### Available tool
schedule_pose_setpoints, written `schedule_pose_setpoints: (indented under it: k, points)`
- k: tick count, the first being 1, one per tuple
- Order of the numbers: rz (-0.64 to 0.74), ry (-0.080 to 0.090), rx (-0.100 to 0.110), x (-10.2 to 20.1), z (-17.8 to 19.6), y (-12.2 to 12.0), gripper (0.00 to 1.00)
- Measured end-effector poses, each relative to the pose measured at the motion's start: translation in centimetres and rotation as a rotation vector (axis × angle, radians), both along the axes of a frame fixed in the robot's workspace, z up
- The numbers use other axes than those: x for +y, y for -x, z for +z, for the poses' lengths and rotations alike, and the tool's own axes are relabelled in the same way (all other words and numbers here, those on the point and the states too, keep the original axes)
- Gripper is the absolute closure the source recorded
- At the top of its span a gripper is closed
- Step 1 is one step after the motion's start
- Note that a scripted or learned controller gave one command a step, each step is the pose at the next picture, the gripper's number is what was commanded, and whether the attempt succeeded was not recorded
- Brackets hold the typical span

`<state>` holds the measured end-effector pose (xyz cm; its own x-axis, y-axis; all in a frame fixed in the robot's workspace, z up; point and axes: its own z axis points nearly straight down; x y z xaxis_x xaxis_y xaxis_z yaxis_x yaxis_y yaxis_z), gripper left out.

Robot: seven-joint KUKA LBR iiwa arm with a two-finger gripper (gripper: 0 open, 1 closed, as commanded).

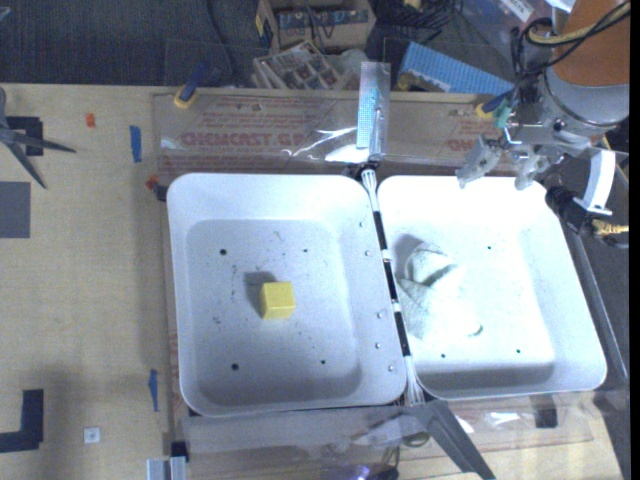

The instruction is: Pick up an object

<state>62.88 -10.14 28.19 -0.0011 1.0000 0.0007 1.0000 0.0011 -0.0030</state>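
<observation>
A small yellow cube (pixel 278 300) is sitting near the middle of the left bin (pixel 200 208), its faces plain and bright. The gripper (pixel 497 164) is hovering with fingers spread apart, holding nothing, at the right bin's (pixel 570 268) twelve o'clock rim.

Tan bench (pixel 80 268), dark carpet (pixel 100 18) behind

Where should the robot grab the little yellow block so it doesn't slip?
Probably best from straight above, pinching two opposite flat sides of the yellow block. It sits alone on the floor of the left bin, away from the walls, so there looks to be room on either side. The end effector is up at the right bin's far edge.
</observation>
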Motion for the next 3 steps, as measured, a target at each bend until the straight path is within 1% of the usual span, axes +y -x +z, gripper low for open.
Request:
schedule_pose_setpoints:
  k: [1,2,3]
  points:
    - [0.477,0.0,-0.004,-2.3,1.8,1.1,0.0]
    - [0.622,0.0,-0.004,-7.2,2.2,7.4,0.0]
    - [0.729,0.002,-0.006,-11.1,12.2,14.9,0.0]
